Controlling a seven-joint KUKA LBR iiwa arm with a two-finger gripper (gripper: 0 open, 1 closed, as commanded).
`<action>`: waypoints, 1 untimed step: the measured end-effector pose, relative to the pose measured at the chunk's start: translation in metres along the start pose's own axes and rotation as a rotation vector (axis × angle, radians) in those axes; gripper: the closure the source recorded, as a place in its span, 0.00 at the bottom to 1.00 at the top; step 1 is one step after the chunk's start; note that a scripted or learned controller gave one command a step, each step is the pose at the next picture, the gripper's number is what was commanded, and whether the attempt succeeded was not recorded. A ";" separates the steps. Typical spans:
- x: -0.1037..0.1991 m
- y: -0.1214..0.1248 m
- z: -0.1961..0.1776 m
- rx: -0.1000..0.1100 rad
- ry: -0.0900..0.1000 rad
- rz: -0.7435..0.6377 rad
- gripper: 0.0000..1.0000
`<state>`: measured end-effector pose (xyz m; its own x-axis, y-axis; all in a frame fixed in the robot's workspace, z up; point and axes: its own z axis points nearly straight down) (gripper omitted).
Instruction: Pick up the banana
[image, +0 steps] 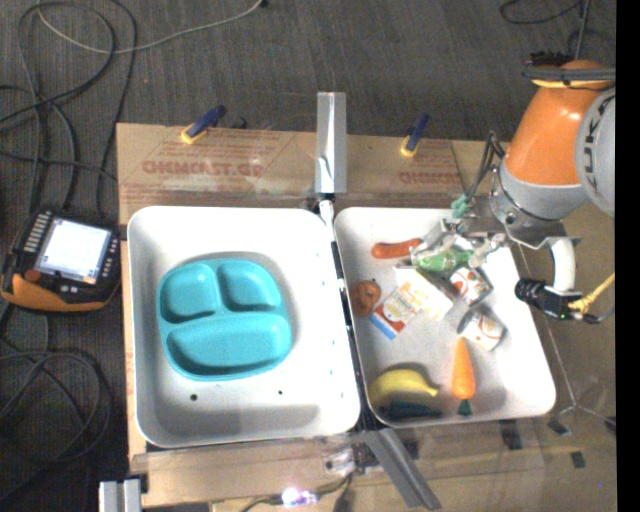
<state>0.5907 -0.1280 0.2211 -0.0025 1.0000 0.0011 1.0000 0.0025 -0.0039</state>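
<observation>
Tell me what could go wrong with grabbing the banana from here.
The banana lies against a dark item near the right bin's front wall, so fingers may catch either. The carrot is close beside it. The gripper sits over clutter at the bin's far end and could drag packets along.

We see two white bins, the left bin (140, 330) carrying a turquoise sectioned plate (226, 317), and the right bin (540, 385) a yellow banana (402, 383) with a dark patch along its lower edge, an orange carrot (462, 371) with a green tip, a red-orange pepper-shaped piece (396, 248), a small brown lump (368, 294) and a white card (407, 305) printed in red, blue and yellow. We note the arm (560, 130) is orange over grey, and by its metallic claw (462, 240) lies a green and white wrapper (438, 260). The bench (230, 165) is tan cardboard with faded red lettering, held by blue and yellow clamps (203, 123), and beside it sits an orange-edged black handset (62, 262) with a pale glowing screen.
</observation>
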 end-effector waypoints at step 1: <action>0.009 -0.057 0.121 -0.017 -0.001 0.006 0.00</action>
<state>0.5335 -0.1187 0.1001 0.0040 1.0000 -0.0003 0.9999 -0.0040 0.0134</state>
